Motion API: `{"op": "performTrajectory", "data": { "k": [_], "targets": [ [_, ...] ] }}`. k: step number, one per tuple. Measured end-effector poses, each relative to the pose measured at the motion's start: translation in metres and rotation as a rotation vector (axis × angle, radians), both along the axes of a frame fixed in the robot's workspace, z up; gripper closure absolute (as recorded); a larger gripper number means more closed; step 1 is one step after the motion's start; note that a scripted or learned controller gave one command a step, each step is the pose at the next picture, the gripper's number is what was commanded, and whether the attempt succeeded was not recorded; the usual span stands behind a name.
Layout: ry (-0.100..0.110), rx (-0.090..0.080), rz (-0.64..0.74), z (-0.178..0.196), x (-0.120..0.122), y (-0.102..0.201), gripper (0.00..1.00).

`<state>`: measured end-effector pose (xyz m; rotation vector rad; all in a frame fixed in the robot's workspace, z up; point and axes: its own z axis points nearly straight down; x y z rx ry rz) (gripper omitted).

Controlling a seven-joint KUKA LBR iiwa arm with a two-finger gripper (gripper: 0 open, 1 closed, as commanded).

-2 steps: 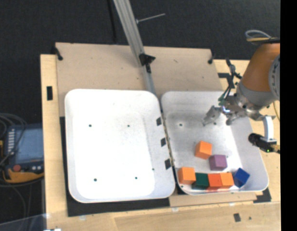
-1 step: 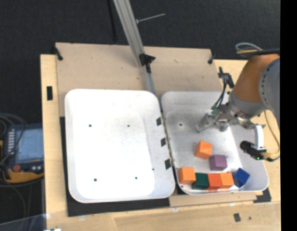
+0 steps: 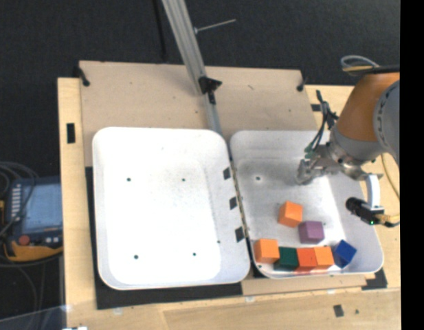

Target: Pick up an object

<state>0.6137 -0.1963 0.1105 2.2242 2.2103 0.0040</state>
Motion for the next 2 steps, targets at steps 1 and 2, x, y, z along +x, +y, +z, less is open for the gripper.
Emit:
{"op": "performTrajectory", "data": {
  "k": [1,2],
  "targets": [
    [-0.001,0.001,0.009,0.056,0.004,0.009,1.00],
    [-0.002,0.000,0.009,0.121,0.002,0.005,1.00]
  ]
}}
